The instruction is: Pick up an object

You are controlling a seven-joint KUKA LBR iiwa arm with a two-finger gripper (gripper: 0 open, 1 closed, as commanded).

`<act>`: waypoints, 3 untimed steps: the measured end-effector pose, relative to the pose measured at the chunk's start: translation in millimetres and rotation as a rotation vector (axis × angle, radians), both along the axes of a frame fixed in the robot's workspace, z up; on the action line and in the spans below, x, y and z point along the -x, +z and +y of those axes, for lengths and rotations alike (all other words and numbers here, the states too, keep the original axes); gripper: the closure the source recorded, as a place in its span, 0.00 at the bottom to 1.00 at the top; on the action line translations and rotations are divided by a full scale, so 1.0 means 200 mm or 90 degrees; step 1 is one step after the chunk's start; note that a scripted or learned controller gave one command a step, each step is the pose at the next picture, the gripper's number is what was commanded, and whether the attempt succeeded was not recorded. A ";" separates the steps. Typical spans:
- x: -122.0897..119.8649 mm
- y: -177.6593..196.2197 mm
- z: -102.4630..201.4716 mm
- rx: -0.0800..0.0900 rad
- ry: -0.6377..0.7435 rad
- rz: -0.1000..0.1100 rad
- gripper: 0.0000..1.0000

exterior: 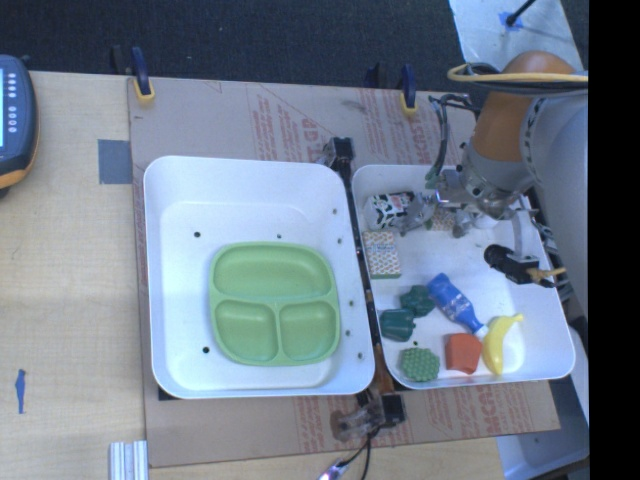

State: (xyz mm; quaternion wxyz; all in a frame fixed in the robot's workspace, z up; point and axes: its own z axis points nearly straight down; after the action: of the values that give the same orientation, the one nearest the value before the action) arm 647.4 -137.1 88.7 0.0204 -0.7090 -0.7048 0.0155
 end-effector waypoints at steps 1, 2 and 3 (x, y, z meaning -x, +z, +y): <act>0.46 0.53 0.32 0.002 0.008 -0.026 0.00; 0.46 0.00 0.11 0.003 0.005 -0.029 0.00; 0.70 0.01 0.17 0.004 0.007 -0.028 0.00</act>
State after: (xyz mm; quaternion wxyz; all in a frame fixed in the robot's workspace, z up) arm 506.8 -103.1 91.5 0.0027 -0.7054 -0.7088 0.0022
